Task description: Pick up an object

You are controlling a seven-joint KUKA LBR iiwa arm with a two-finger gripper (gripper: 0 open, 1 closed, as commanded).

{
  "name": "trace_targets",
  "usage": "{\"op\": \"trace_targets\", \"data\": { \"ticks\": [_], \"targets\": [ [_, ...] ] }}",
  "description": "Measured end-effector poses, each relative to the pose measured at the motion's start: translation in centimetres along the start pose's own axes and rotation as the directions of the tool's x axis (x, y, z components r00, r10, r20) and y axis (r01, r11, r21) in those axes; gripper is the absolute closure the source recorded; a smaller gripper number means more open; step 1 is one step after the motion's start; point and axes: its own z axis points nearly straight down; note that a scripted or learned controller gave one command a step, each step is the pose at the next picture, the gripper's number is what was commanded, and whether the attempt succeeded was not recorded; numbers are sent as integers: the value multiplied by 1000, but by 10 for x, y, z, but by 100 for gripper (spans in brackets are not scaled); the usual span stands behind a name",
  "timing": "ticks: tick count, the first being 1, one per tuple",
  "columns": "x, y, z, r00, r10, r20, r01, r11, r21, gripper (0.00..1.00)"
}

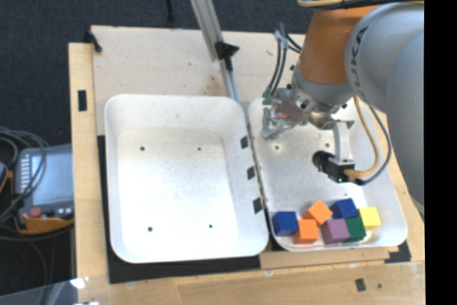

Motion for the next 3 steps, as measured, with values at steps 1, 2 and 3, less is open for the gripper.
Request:
{"op": "trace_targets", "data": {
  "ticks": [1, 2, 3],
  "targets": [
    [55, 14, 4, 1000, 0, 0, 0, 1000, 2, 100],
    [107, 30, -14, 1000, 0, -1, 0, 1000, 0, 100],
    [103, 29, -13, 1000, 2, 4, -2, 1000, 4, 0]
  ]
}}
